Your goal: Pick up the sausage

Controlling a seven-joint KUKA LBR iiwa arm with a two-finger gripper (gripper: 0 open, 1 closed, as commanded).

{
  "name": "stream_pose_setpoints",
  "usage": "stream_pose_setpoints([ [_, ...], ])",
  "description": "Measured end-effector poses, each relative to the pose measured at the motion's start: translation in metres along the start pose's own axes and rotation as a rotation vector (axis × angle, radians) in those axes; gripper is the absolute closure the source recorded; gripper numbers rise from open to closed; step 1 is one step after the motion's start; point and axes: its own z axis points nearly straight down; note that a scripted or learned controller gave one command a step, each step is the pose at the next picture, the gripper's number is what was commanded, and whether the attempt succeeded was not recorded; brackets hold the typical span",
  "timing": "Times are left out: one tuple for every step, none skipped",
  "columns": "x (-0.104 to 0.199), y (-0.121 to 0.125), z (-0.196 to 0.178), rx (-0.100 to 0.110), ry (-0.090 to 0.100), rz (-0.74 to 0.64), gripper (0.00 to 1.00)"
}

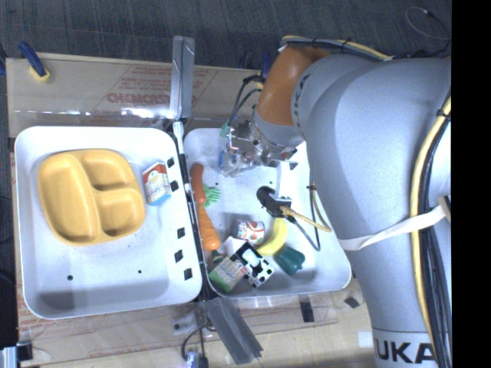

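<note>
Sausage (197, 181) by right bin's (326, 278) left wall, carrot (209, 225) adjoining, jaws (state unclear) nearby

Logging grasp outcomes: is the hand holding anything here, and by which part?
Cannot be told. The hand hangs over the right bin; nothing visibly sits in it, and the sausage lies apart.

Glossy plastic yellow tray (90, 196), smooth

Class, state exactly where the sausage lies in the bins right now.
The sausage lies in the right bin, against its left wall, just above the carrot.
</note>
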Motion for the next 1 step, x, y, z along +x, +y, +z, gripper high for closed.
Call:
stream_pose_setpoints([
  [0.0,0.0,0.0,0.0,0.0,0.0,0.0],
])
